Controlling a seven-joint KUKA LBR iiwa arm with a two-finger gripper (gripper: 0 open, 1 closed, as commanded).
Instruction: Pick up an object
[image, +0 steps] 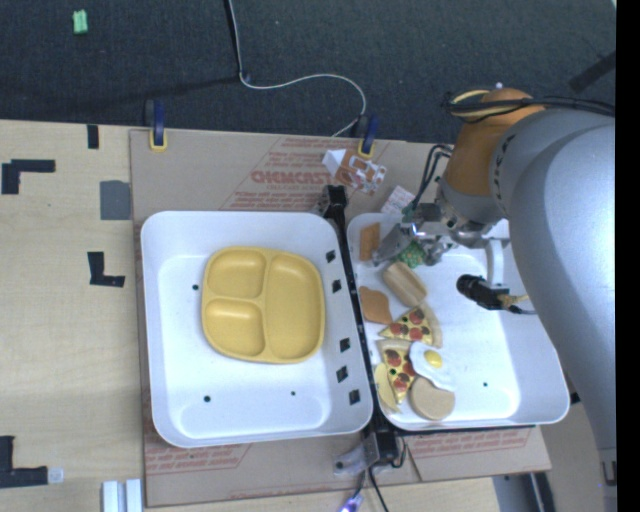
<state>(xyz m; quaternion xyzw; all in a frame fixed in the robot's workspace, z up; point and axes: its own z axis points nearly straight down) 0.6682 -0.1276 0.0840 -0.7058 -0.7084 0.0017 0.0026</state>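
My gripper (402, 247) hangs low over the back left corner of the right bin (520, 390). Just in front of it lies a tan bread roll (404, 284), and an orange wedge (370, 240) lies at its left. Nearer the front are a brown toast slice (375, 305), two pizza slices (413, 327) (397, 369), a fried egg (431, 362) and a round tan cookie (433, 402). I see nothing lifted off the bin floor.
The left bin (170, 400) holds a yellow divided plate (264, 303). A black divider (345, 310) runs between the bins. The arm's big grey body (575, 230) covers the right bin's far right side. A crumpled wrapper (355, 172) lies behind the bins.
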